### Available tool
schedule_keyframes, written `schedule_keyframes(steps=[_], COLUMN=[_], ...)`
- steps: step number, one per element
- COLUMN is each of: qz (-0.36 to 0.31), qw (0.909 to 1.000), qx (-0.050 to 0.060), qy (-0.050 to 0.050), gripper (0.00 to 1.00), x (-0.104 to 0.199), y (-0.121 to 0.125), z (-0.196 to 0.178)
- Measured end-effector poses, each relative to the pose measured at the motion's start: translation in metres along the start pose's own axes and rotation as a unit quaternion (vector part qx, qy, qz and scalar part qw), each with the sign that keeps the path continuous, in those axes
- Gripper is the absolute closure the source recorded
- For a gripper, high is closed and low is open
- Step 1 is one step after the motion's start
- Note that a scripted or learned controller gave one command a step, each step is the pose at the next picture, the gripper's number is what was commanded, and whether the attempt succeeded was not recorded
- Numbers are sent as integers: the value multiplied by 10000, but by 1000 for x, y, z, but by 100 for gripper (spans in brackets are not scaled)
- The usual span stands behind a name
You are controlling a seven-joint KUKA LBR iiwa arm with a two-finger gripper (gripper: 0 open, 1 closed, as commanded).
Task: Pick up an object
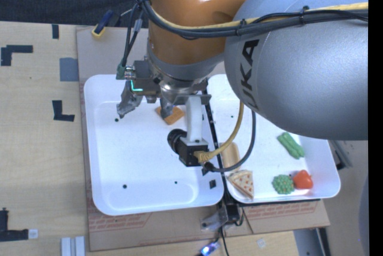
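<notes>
Orange block (pixel 170 114) under gripper (pixel 173 106) in left bin (pixel 102 147), jaw state hidden

Orange obj (pixel 172 115) partly behind wrist.

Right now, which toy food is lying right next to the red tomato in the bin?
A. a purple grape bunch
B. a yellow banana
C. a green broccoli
C: in the right bin, the green broccoli sits touching the left side of the red tomato.
</notes>
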State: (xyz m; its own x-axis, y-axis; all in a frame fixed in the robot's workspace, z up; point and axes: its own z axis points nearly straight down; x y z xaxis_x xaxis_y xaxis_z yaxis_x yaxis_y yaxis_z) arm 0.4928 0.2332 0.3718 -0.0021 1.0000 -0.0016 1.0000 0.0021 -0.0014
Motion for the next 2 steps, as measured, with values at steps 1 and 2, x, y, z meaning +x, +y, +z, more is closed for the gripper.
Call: schedule_keyframes(steps=[1,2], qz=[0,2], qw=[10000,10000], qx=[-4,0], qy=[4,1], gripper=[0,0], x=[0,0], y=[-9,-9], z=[-10,-10])
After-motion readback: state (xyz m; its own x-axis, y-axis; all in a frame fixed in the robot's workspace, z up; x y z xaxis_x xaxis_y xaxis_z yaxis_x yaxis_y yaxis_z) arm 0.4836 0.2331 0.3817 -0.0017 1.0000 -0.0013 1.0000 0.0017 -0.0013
